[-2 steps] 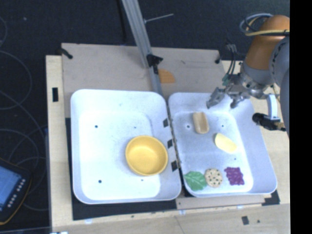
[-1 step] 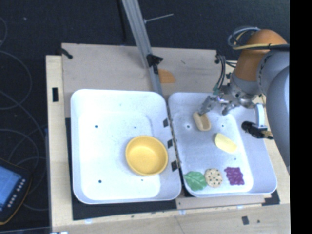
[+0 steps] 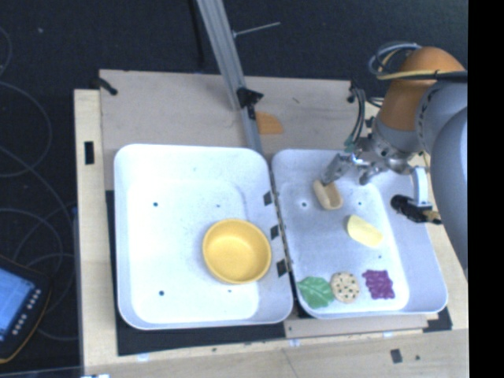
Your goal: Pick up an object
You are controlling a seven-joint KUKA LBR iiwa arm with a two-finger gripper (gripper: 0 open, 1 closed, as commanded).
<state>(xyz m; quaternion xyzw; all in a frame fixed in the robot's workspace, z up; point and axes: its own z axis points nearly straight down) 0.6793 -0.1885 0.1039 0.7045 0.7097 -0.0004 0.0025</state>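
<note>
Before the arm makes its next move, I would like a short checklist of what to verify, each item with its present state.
1. Gripper is over the right bin: ok, it hangs at the bin's far end.
2. A target lies near it: ok, the tan piece sits just below it.
3. Something is held already: cannot tell, the fingertips are too blurred.
4. Target has space around it: ok, the yellow piece lies apart from it.
5. Other items are out of the way: ok, the green leaf, cookie and purple grapes line the near edge.
6. Yellow bowl is away: ok, it sits in the left bin.
</note>
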